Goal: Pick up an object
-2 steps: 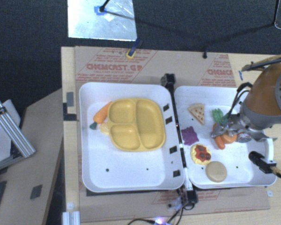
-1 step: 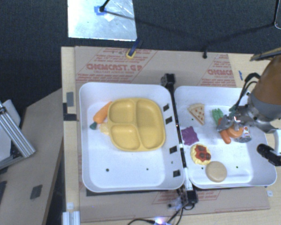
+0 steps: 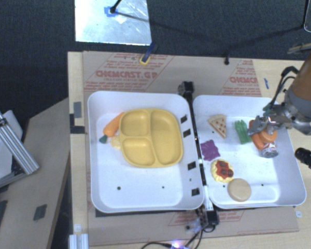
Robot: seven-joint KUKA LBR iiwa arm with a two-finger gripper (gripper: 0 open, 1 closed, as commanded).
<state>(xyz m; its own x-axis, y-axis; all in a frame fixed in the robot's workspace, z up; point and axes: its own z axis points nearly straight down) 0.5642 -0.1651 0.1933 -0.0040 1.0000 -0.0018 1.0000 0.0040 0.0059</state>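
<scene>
The gripper (image 3: 265,122) hovers low in the right bin (image 3: 287,191), just over an orange toy (image 3: 260,138) with a silvery can-like piece (image 3: 270,150) touching it. Both look light, rigid and smooth, likely slippery; the orange one's narrow middle seems the best hold. I cannot tell whether the fingers are spread or closed; the toy appears directly beneath them.

The left bin (image 3: 96,154) holds a divided plate (image 3: 147,137) with a carrot (image 3: 112,124) touching its left edge. In the right bin (image 3: 285,183), a waffle slice (image 3: 218,125) lies behind a leaf (image 3: 210,150), a small pizza (image 3: 222,170) and a biscuit (image 3: 240,189), with a can (image 3: 266,145) to their right.
</scene>
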